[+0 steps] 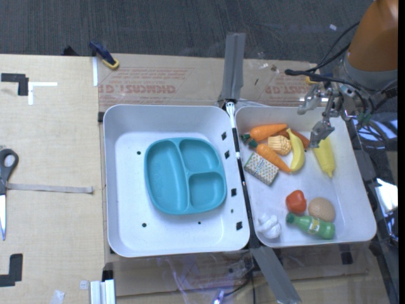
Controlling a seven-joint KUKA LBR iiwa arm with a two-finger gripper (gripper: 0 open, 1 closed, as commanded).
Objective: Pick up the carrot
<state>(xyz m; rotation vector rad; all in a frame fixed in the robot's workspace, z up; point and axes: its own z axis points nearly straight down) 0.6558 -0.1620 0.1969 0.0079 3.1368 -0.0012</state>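
Note:
An orange carrot (269, 132) with a green stub lies at the back left of the right bin (357, 189). A second orange carrot-like piece (274, 159) lies just in front of it, beside a piece of corn (280, 145). My gripper (321, 132) hangs over the back of the right bin, right of the carrots and above the gap between two yellow bananas (296, 152) (325, 158). I see nothing held in it.
The right bin also holds a speckled cracker block (261, 168), a red tomato (295, 201), a tan egg shape (321, 209), a green bottle (311, 226) and a white garlic (269, 227). The left bin (120, 189) holds a blue divided plate (186, 175).

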